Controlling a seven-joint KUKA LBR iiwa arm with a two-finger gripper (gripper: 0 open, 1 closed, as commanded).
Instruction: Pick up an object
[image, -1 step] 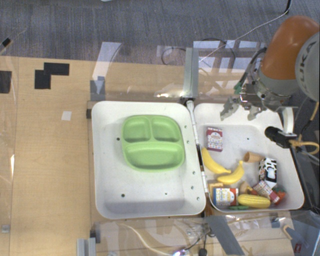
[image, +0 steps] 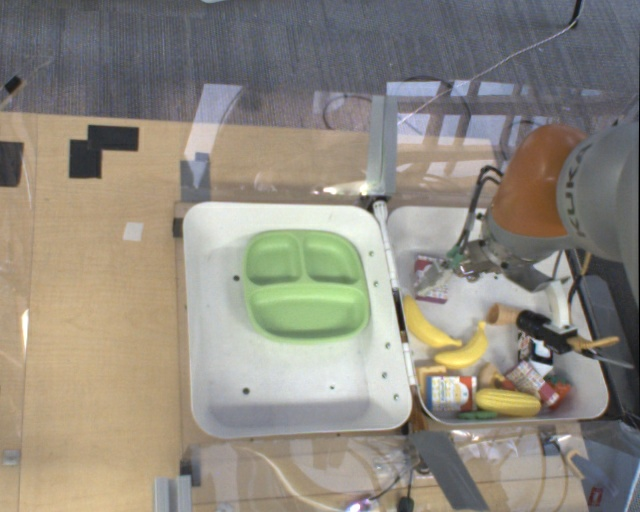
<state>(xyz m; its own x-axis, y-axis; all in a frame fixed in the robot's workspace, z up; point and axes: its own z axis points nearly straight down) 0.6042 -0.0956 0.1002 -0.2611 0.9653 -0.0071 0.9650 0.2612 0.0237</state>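
While the grey arm with its orange band (image: 530, 190) hangs over the far part of the right white bin (image: 596, 400), I cannot tell how its gripper (image: 462, 262) stands, as the wrist hides it. Just left of the gripper lies a small flat white-and-red packet (image: 432, 279), which I judge light, thin and crinkly, best pinched across its narrow edges. The green divided plastic plate (image: 304, 284) sits in the left bin.

- A green plate (image: 304, 283) with three parts sits in the left white bin (image: 215, 380).
- The wooden table (image: 90, 330) has black squares (image: 100, 148) on it.
- Grey carpet (image: 250, 40) lies behind.
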